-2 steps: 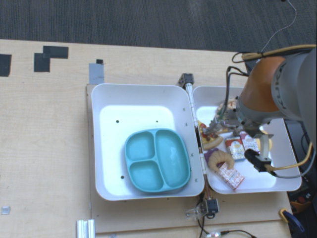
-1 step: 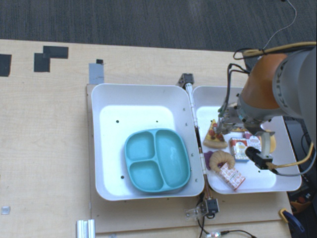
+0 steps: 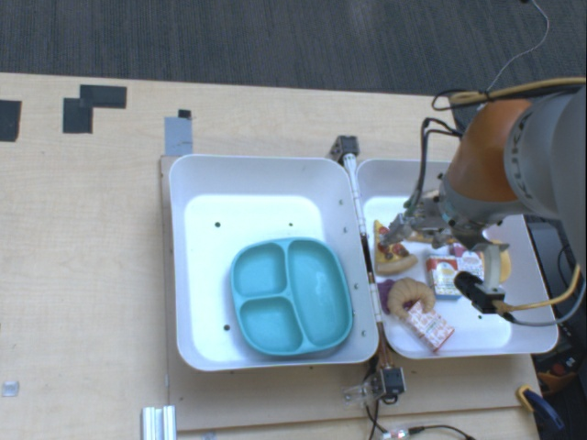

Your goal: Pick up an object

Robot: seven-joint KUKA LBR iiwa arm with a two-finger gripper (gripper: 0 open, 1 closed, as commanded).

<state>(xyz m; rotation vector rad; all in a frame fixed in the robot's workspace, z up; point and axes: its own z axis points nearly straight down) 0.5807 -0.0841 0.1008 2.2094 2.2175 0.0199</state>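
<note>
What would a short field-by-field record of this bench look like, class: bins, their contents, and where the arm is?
left bin: holds a teal divided plate with three compartments
right bin: holds several small items
items in right bin: pizza slice toy, doughnut, red-and-white packet, small carton
arm: reaches in from the right, over the right bin
gripper: low over the right bin, above the pizza slice toy
bench: light wood, dark tape marks at far left

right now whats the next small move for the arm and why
Probably lower straight down: the gripper hangs over the pizza slice at the right bin's left side, with a donut and a wrapped candy lying nearer the camera.
</note>
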